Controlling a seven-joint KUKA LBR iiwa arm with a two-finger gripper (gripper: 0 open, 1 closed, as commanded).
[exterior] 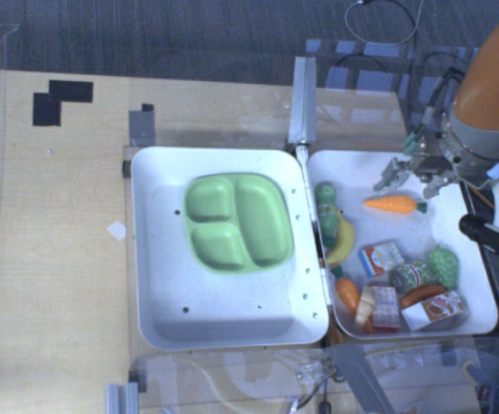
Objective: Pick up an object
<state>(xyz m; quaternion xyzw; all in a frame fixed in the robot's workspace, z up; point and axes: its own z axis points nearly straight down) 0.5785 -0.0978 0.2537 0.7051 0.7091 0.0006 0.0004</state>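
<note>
The right white bin [357, 240] holds toy food. An orange carrot [394, 204] lies near its back, apart from the rest. My gripper [411, 176] hovers just above and behind the carrot, with its fingers spread and nothing between them. Further forward lie a yellow banana [344, 241], a green bottle [325, 198], a small carton [381, 257], a tin can [412, 275], a green broccoli-like piece [444, 266] and a red sausage [422, 295].
The left white bin [159, 257] holds a green sectioned plate [236, 221]. A metal divider post [301, 102] stands between the bins at the back. Several small boxes [381, 307] and an orange piece [347, 294] crowd the right bin's front edge.
</note>
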